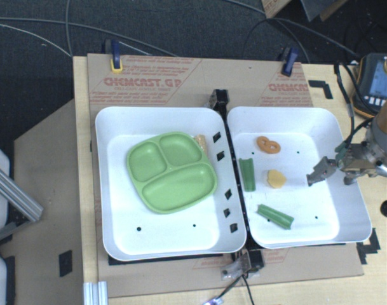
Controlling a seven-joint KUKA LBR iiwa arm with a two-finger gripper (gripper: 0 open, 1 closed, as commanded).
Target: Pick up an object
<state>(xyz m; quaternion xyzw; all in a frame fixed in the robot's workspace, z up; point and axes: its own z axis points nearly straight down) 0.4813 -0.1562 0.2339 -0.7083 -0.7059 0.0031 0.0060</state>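
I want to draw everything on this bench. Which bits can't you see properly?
1. The end effector in the right bin: too small and dark to tell whether it is open or shut.
2. The tan thing in the left bin: mostly hidden behind the green divided plate.
3. The arm: cut off by the picture's right side.

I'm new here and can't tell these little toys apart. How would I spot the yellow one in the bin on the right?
Start at the right bin, the one without the green divided plate. Near its middle lies the yellow piece, just below the orange pretzel-shaped piece and right of the upright green stick. It is the only yellow, rounded lump; the other green piece below it is long and slanted.
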